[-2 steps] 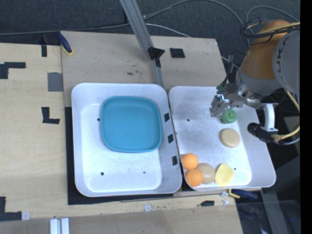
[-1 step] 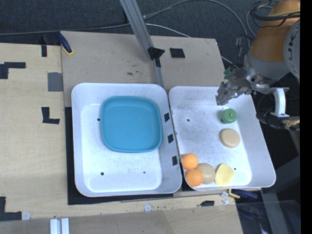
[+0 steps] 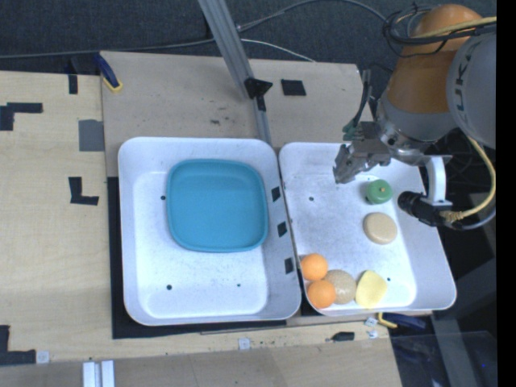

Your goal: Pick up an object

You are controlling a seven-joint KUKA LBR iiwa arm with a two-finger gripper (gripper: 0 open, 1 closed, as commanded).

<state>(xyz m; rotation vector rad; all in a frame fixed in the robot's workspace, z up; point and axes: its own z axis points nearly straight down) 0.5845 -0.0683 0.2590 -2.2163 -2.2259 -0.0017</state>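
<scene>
The gripper [image 3: 348, 170] is positioned above the right bin [image 3: 322, 216], at ten o'clock from the green object [image 3: 377, 190]; its opening cannot be told.

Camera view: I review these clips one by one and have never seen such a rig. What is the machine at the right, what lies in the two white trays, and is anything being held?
The picture comes from one fixed camera above the bench, looking down at a slant. The grey machine with the orange band is a robot arm reaching in from the right. At its end is a two-finger gripper, hanging over the upper part of the right bin. Nothing shows between its fingers, so it holds nothing that I can see.

The left bin holds a blue square plate. The right bin holds small items: a green round piece just beside the gripper, a beige round piece below it, and at the near edge two orange balls, a tan lump and a yellow piece bunched together.
</scene>
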